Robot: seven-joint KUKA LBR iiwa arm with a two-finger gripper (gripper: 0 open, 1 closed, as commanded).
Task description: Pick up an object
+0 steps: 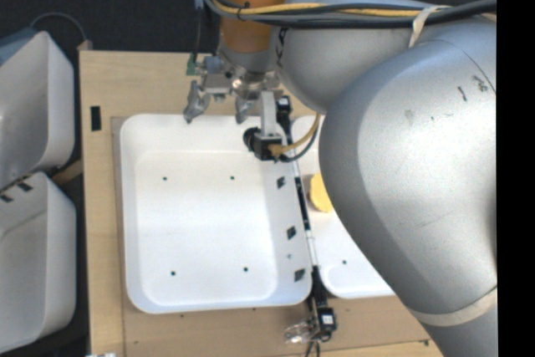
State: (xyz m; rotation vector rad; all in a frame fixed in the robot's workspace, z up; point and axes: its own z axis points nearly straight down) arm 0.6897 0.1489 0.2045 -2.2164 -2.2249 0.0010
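Tool [216, 106] hangs over the left bin's [134, 263] back rim, fingers spread, holding nothing. Only visible candidate: a yellowish object [319, 193] in the right bin [355, 284], mostly hidden by the arm. Likely needs repositioning there before descending.

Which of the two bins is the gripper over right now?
The left bin: the gripper hangs at its far rim. The right bin lies mostly hidden under the arm, with something yellow showing in it.

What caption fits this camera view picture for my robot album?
Grey robot arm with an orange band holds its gripper above the far edge of the left shallow white plastic bin.
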